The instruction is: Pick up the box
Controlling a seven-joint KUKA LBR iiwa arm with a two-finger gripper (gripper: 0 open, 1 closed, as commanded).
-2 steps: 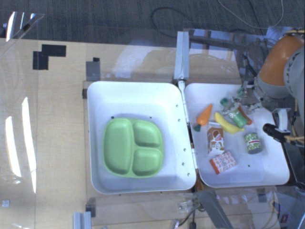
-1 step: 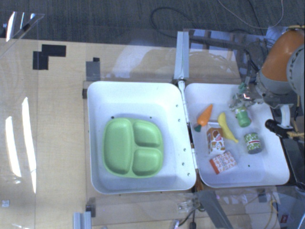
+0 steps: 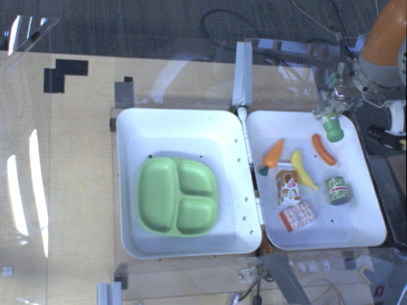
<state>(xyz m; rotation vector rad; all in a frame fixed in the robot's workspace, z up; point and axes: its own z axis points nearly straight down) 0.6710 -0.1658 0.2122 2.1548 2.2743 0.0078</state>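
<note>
A light wooden bench (image 3: 70, 189) carries two shallow white bins side by side, and behind it there is a dark grey floor with some loose cables. The left bin (image 3: 181, 122) holds one thing, a green plate (image 3: 178, 196) with three compartments. The right bin (image 3: 362, 227) holds six loose things, one of each kind. One orange carrot (image 3: 273, 153) lies near the bin's left wall, tilted, with its green end pointing down. One yellow banana (image 3: 303, 169) lies just beside it on the right. One orange-red sausage (image 3: 323, 149) lies further right, near the back of the bin. One small can (image 3: 338, 190) with a green label stands near the right wall. One small carton (image 3: 287, 186) with a brown and white picture lies below the carrot and touches the banana or lies just beside it. The box (image 3: 297, 216), flat, red and white, lies in the front part of the right bin, just below the carton, a little tilted. The gripper (image 3: 332, 110) hangs over the back right corner of the right bin, well apart from the box. Under it I see one green object (image 3: 333, 129), like a small bottle, right at the fingertips, but I cannot tell if the gripper is spread or pressed together, or if it holds this object.
</note>
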